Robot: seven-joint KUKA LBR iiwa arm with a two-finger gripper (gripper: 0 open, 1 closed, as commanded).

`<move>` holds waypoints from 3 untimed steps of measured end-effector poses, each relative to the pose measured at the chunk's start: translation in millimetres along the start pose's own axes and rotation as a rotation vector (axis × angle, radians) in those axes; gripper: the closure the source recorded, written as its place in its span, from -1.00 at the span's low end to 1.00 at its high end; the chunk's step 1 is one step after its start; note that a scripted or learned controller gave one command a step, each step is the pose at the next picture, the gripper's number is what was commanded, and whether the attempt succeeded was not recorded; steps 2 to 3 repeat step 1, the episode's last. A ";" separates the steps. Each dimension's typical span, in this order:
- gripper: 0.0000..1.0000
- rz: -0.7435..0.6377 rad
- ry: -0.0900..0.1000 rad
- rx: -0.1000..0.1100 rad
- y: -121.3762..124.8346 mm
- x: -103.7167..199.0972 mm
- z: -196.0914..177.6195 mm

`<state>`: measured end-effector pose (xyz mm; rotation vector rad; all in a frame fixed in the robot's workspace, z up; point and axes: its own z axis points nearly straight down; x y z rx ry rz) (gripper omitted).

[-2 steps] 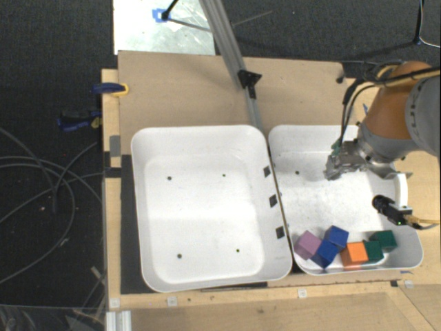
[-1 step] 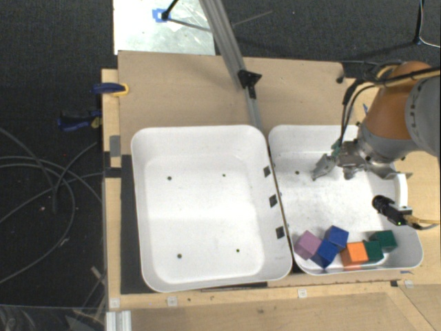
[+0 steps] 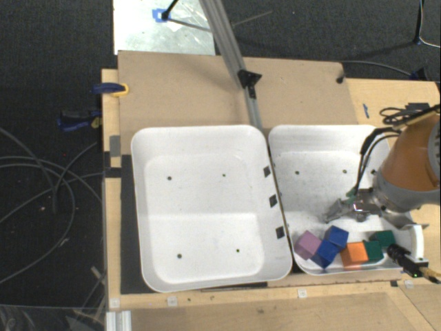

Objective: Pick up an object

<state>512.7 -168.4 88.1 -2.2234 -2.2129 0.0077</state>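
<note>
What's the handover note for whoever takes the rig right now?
Gripper: low in the right bin, just above the block cluster; open or shut can't be told, nothing seen held.
Objects: purple block, blue block, orange block, green block, all bunched at the right bin's near edge.
Left bin: white, beside it.
Done: no pick visible.
Left: grasp one block and lift.

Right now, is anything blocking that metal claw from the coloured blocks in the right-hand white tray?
Nothing visible does. The gripper hangs just above the blue cube, with bare white tray floor around it. The purple, orange and green blocks crowd beside it.
</note>
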 end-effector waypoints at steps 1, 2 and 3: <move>-1.00 -0.008 -0.004 -0.014 36.5 -29.3 -33.7; -1.00 -0.008 -0.004 -0.014 36.5 -29.3 -33.7; -1.00 -0.008 -0.004 -0.014 36.5 -29.3 -33.7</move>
